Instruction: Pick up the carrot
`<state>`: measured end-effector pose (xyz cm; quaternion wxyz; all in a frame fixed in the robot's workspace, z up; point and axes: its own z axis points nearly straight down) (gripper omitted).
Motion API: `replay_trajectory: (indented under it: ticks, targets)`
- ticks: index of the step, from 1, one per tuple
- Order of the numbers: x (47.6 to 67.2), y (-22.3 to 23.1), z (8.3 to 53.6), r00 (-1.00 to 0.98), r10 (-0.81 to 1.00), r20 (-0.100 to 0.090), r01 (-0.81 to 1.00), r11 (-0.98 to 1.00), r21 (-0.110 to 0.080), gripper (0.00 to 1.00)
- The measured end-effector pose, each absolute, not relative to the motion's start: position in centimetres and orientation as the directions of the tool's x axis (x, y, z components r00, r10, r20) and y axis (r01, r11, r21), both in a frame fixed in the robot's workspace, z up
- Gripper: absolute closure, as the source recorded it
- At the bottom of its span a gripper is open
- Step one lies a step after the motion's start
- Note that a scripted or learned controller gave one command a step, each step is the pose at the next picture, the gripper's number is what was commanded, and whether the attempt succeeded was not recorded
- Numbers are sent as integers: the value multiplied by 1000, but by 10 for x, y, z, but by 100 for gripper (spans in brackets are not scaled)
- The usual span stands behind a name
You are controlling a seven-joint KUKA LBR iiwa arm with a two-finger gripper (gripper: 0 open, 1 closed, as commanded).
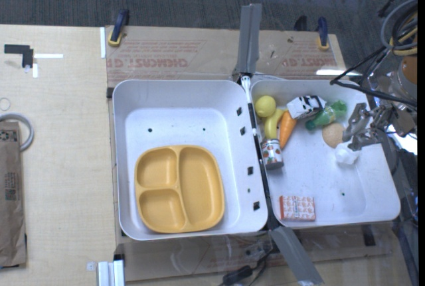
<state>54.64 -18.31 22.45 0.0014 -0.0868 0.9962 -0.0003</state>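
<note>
Wooden bench (60, 145) on dark floor, two white bins side by side. Left bin (126, 112) holds a yellow divided plate (179, 188). Right bin (372, 202): carrot (286, 129) at about 10 o'clock near the divider, orange, short, tapered, tip pointing to 6 o'clock, lying against a yellow banana (272, 124) with a lemon (265, 105) just above. Small can (271, 154) below it. Gripper (362, 132) at 3 o'clock of the carrot, well apart; can't tell its opening.

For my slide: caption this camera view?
Gripper at the right bin's right side; carrot near the divider.
</note>
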Motion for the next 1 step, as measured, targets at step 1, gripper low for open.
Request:
replay_trajectory:
  ticks: [1]
  targets:
    - [571,-222,218,-976,-219,-5,-219,976,-2,0]
